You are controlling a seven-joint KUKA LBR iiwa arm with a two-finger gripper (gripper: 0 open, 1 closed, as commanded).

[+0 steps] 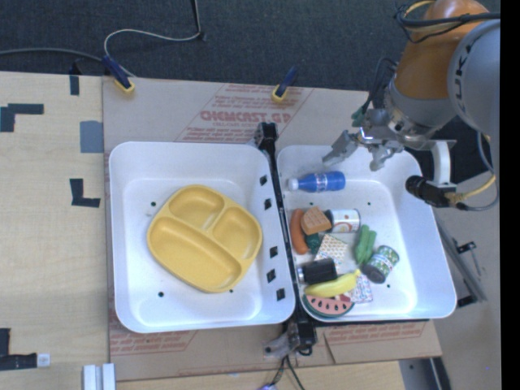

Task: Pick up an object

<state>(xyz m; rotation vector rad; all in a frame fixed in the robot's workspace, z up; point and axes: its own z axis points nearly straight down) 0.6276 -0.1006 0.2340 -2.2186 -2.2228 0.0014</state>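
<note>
Grey gripper [360, 149] hung over the back rim of the right bin [422, 258], fingers spread apart, nothing between them. Blue bottle [319, 183] lay on its side just in front of the gripper, apart from it. Further front sat a banana [333, 284], a watermelon slice [328, 304], and possibly a small can [380, 263]. Yellow tray [205, 237] filled the left bin [130, 242].

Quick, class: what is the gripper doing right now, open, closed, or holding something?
Gripper: open, holding nothing, above the far edge of the right bin, near the blue bottle.
</note>
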